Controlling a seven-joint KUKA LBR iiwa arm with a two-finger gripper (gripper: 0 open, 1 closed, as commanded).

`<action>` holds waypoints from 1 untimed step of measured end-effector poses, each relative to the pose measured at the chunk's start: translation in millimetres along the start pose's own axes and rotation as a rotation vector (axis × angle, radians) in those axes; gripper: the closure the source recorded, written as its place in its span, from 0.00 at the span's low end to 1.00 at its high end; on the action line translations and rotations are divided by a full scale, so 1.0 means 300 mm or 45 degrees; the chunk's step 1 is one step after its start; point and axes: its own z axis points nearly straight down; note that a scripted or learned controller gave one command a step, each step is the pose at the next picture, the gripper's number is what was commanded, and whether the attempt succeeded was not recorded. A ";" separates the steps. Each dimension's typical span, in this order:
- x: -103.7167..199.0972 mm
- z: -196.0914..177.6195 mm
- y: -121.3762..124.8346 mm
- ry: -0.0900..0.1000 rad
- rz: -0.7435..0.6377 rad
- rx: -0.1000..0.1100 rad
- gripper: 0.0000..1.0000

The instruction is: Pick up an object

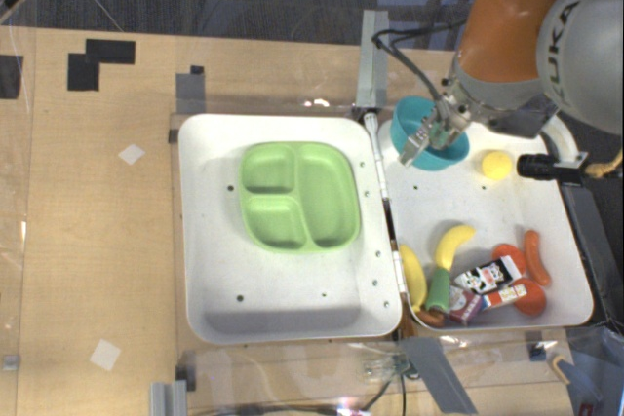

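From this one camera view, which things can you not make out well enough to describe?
- Teal bowl, camera view: the gripper and wrist cover its middle, so its contents are hidden.
- Gripper jaws: too small and blurred to tell whether they are open or shut.
- Toy pile in the right bin: pieces overlap; the printed box label is too small to read.

counter (88,239): pale wood, matt, under clear sheeting
bins (292,317): white plastic, smooth, soft sheen
divided plate (297,197): green plastic, glossy
cup (414,124): teal plastic, smooth
bananas (451,245): yellow, shiny plastic look
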 end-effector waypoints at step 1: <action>-0.292 -0.179 -0.107 -0.012 -0.279 -0.004 1.00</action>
